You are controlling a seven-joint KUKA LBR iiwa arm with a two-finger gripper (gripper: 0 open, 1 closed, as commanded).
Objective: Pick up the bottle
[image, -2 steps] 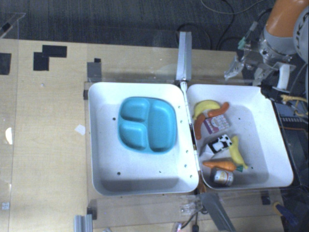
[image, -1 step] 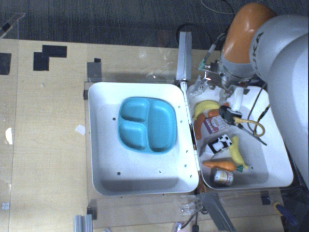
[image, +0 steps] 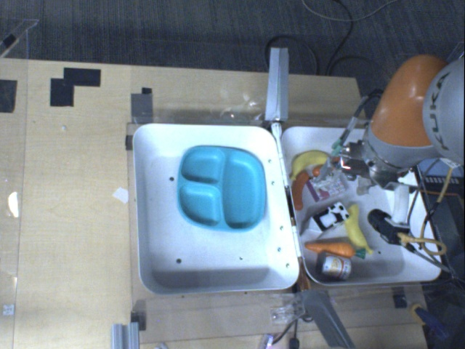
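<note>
The bottle [image: 325, 188] is a small clear one with a reddish label, lying on its side in the upper left part of the right bin [image: 407, 267]. My gripper [image: 343, 164] hangs just above and to the right of the bottle's upper end, under the grey wrist and the orange band. From this view I cannot see whether anything sits between its fingers. The bottle rests among other items and touches a brown piece [image: 298, 192] on its left.
The right bin also holds a yellow fruit [image: 308, 161], a black-and-white cow toy [image: 334, 215], a banana [image: 355, 232], a carrot [image: 330, 249] and a can [image: 336, 267]. A blue divided plate [image: 221, 187] lies in the left bin [image: 156, 217].
</note>
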